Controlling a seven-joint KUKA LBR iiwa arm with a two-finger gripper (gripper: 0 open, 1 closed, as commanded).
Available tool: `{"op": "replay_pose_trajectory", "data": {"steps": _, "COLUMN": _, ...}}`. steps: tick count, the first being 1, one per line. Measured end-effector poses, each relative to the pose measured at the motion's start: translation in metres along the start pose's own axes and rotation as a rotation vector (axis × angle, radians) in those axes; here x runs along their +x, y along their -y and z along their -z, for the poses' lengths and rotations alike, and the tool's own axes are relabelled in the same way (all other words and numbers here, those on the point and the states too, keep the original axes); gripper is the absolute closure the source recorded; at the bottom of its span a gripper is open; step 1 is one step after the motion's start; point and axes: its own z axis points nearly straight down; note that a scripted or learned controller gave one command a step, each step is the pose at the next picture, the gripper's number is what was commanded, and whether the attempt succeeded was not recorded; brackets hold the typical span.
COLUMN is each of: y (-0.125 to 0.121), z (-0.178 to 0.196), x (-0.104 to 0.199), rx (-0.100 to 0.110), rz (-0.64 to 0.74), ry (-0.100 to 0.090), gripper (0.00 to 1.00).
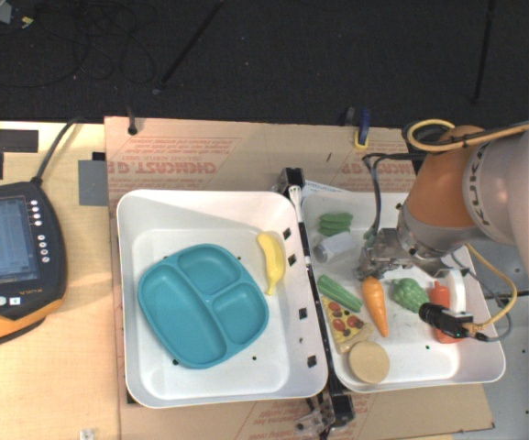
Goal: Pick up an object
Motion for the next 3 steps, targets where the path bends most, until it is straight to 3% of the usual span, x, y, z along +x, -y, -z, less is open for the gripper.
{"op": "replay_pose_trajectory", "data": {"steps": 1, "y": 0.0002, "z": -0.0005, "x": -0.0003, "rx": 0.0, "rz": -0.002, "ry": 0.0, "gripper": 0.0}}
{"op": "replay_pose_trajectory", "data": {"steps": 2, "y": 0.0006, "z": 0.0092, "x": -0.0014, "rx": 0.003, "rz": -0.005, "ry": 0.0, "gripper": 1.0}}
{"op": "replay_pose_trajectory", "data": {"steps": 3, "y": 0.0006, "z": 0.0088, "x": -0.0013, "rx": 0.003, "rz": -0.006, "ry": -0.001, "gripper": 0.0}}
